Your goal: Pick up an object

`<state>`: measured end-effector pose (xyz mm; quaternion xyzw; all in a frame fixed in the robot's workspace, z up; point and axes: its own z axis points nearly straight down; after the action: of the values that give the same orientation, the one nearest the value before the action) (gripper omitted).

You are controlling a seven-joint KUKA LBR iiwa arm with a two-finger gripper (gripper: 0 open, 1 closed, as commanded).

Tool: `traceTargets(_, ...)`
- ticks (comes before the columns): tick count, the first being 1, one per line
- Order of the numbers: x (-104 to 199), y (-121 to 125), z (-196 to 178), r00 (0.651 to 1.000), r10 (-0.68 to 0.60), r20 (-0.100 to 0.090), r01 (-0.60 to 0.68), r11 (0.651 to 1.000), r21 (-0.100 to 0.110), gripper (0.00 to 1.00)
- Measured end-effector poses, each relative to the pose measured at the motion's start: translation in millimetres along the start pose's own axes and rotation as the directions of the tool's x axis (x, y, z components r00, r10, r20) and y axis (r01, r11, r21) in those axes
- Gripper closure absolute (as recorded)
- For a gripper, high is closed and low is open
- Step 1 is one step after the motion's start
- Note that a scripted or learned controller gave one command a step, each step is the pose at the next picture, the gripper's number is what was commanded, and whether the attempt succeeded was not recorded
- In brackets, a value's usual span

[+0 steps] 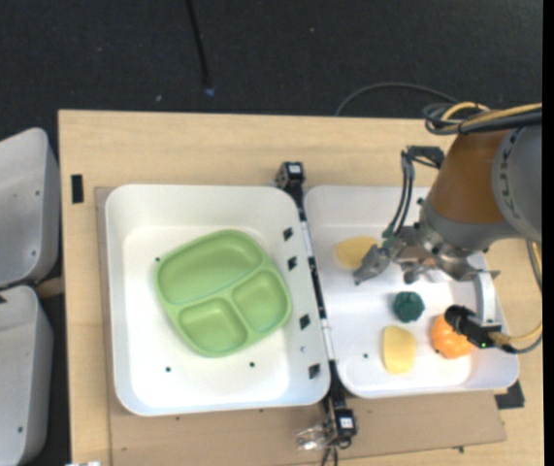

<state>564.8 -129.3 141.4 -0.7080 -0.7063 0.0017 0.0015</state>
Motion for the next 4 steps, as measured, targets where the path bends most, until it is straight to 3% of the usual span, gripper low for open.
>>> traceTargets(1,-1,2,-14,1.000,0.005,0.001,-0.005,1.000,-0.007,1.00)
traceTargets(3,-7,7,-81,1.000,-0.002,0.001,0.002,1.000,-0.009,1.00)
traceTargets(4,35,-8,-89,1.000,-0.008,-0.001,0.008,1.000,-0.005,1.00)
